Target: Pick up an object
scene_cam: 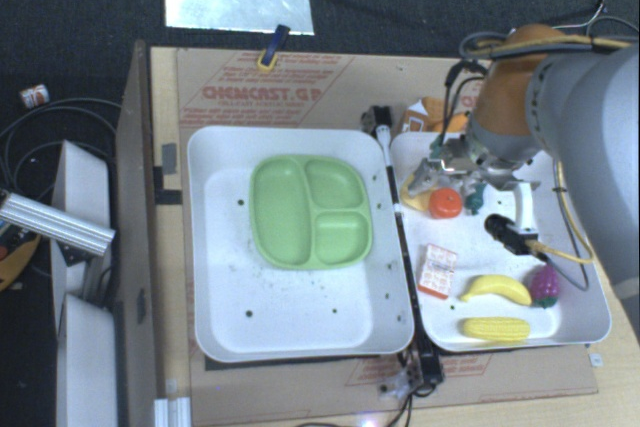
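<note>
- Corn cob (497, 328) sits nearest, along the right bin's (590, 320) front edge.
- Left bin (225, 315): a green divided plate (308, 212) lies flat, well clear of the action.
- Right bin again: small carton (437, 271), banana (496, 288), purple fruit (545, 284) spread loose, easy pickings.
- Claw (448, 177) hangs low just over the orange ball (446, 204), likely its target; open or closed, I can't tell.

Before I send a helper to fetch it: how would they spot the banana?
Look in the right-hand white bin, toward its near edge. The banana lies between a red-and-white packet and a purple fruit, just above the corn cob; it is smooth and curved.
</note>
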Motion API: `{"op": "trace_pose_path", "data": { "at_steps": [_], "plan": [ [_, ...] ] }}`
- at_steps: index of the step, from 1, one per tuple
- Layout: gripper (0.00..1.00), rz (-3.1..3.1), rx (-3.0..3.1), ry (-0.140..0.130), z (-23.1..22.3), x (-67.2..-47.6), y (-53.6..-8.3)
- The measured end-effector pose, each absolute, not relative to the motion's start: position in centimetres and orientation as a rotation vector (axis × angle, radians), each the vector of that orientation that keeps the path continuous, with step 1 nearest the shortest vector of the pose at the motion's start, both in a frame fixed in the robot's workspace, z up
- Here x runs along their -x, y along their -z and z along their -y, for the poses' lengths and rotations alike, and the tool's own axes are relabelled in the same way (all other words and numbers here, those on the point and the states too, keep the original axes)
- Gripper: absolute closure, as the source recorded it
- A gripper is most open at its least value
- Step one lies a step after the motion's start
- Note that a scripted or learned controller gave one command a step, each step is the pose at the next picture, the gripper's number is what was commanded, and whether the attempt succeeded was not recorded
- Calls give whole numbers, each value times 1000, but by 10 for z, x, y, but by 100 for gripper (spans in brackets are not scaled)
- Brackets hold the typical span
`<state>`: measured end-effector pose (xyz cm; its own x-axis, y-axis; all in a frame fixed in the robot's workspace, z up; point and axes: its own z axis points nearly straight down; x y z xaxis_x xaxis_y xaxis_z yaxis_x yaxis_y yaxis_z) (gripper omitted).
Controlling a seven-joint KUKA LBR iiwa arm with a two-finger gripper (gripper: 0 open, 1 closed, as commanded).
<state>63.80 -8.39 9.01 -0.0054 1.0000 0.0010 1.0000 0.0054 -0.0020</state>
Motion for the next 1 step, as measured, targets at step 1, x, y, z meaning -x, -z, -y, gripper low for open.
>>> {"op": "trace_pose_path", "data": {
  "at_steps": [1],
  "plan": [
    [0,2223,2223,2,97,-618,-85]
  ]
}}
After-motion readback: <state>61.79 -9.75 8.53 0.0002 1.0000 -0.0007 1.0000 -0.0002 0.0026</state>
